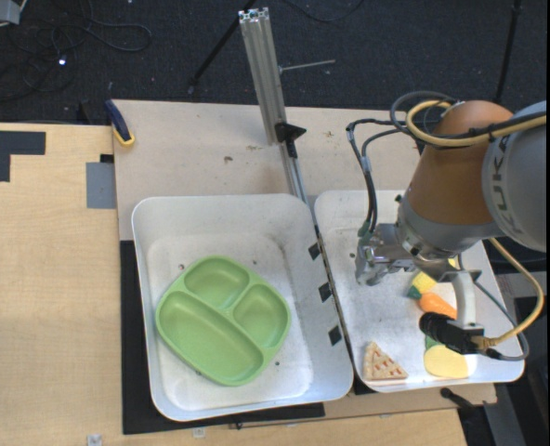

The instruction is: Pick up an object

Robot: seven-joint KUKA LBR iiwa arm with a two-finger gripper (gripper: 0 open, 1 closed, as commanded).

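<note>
Over the right bin (347, 214) on the counter (191, 137), my end effector (375, 266) hangs above a bare patch of white floor close to the bin's left wall. I cannot tell how wide it stands or whether it touches the floor. Just to its right lie a small yellow piece (424, 284) and an orange piece (437, 304), touching each other, while a tan wedge (383, 363) and a larger yellow piece (445, 364) sit near the bin's front edge; well apart, in the left bin (163, 226), a green divided plate (222, 319) lies flat.
</note>
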